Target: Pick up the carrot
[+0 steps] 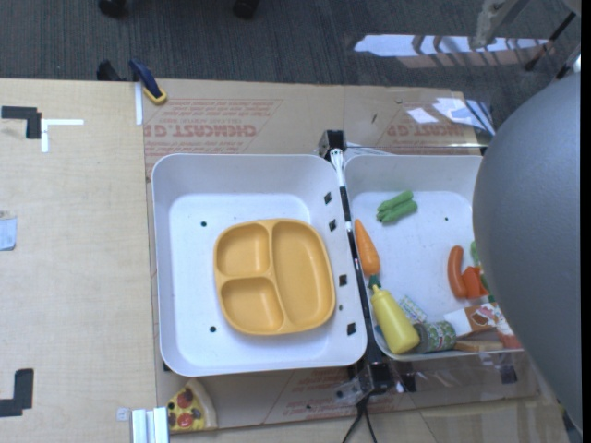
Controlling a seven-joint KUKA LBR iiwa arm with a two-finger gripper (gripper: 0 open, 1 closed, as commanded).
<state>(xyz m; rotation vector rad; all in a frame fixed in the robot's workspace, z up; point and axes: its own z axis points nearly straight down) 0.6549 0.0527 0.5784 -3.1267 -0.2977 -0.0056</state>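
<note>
**Carrot position, right bin**

Where the two bins meet, the carrot lies against the right bin's left wall, just above a yellow bottle. Green beans sit near the far wall. The left bin holds a yellow divided plate. The arm (grey, close to the lens) covers the right side, possibly hiding other items.
</note>
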